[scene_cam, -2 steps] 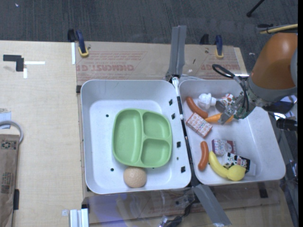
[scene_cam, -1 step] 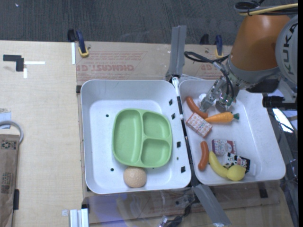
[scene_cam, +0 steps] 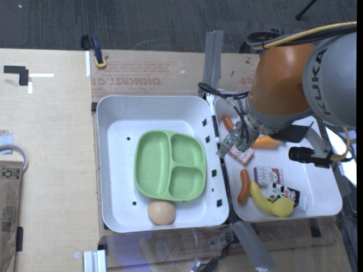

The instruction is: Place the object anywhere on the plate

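A green three-part plate [scene_cam: 170,164] lies in the middle of the left bin [scene_cam: 113,152]. My gripper [scene_cam: 237,143] hangs low over the left side of the right bin [scene_cam: 323,203], just past the wall between the bins. A small pink and white packet [scene_cam: 245,155] lies right under its tip; whether it is touching the packet is unclear. The orange-banded wrist [scene_cam: 281,81] hides the back of the right bin.
A tan round bun [scene_cam: 162,212] sits in the left bin by the plate's front edge. The right bin holds two sausages [scene_cam: 243,186] [scene_cam: 227,123], a banana [scene_cam: 271,203], an orange carrot [scene_cam: 265,143] and small cartons [scene_cam: 266,176] [scene_cam: 283,194].
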You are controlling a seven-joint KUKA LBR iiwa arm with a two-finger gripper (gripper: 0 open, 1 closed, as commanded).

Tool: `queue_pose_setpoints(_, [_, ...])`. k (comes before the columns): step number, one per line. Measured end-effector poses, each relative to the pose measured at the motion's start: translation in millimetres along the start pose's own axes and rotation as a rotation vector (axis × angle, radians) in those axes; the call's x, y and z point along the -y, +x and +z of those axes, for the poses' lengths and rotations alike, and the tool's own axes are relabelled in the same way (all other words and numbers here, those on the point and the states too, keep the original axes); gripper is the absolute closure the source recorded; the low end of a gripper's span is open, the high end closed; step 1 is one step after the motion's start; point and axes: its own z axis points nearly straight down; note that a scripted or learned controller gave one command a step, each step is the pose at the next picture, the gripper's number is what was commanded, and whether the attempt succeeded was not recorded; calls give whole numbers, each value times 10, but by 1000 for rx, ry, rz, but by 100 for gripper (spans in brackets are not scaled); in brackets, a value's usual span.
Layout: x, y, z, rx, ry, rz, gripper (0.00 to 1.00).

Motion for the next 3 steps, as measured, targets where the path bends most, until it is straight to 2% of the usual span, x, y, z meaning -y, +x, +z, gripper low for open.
queue_pose_setpoints(1, [-55,926,74,0,0,13,100])
queue_pose_setpoints(2, [-311,-114,-772,4,-2,-182,100])
queue_pose_setpoints(3, [308,119,-310,0,0,-185,100])
